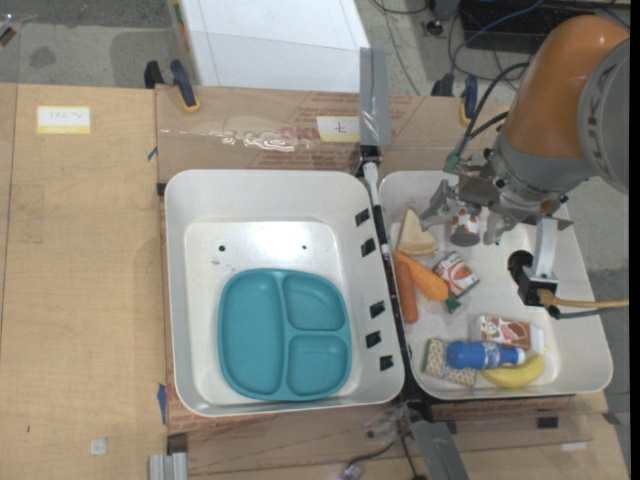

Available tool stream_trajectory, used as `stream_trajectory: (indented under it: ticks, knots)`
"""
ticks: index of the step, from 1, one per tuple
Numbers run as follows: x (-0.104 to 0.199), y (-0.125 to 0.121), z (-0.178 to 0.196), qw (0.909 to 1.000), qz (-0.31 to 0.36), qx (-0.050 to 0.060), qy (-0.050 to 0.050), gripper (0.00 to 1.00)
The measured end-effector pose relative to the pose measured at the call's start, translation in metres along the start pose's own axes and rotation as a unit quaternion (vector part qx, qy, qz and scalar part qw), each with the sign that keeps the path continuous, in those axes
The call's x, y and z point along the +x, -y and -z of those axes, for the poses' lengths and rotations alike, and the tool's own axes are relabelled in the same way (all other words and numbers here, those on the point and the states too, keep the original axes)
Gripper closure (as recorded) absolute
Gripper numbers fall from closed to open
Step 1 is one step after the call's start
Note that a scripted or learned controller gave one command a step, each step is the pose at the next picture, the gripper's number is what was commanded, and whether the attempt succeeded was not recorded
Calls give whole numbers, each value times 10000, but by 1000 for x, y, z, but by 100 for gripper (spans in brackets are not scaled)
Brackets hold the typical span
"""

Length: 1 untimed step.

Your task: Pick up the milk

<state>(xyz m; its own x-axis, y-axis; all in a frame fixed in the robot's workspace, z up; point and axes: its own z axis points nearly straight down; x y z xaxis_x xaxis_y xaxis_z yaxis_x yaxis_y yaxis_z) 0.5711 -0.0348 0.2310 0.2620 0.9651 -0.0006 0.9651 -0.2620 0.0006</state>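
- Camera view: the end effector hangs over the 12 o'clock part of the right bin, under the arm's orange band and grey wrist
- Whether it is open or closed I cannot tell, since the wrist hardware covers its tip; nothing shows in its hold
- The milk, as I judge it, is the small red-and-white carton lying on the floor of the right bin, near that bin's middle
- From the end effector the milk lies at about 6 o'clock, near it and apart from it, so the coming move looks like a short shift towards 6 o'clock and then a descent
- The carton lies tilted, its long axis running roughly from 11 o'clock to 5 o'clock; a grip across the short sides would likely suit it
- At its 9 o'clock the carrot lies just beside it, perhaps touching, which leaves little room on that side
- The cheese wedge sits at the milk's 10 o'clock, near
- The blue bottle and the banana lie at about 5 o'clock, well apart from the carton
- The left bin holds a teal divided plate
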Motion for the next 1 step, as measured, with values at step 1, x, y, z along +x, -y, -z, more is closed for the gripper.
stream_trajectory:
  ticks: [1]
  knots:
    - [-63,21,-55,9988,480,10,-1,0]
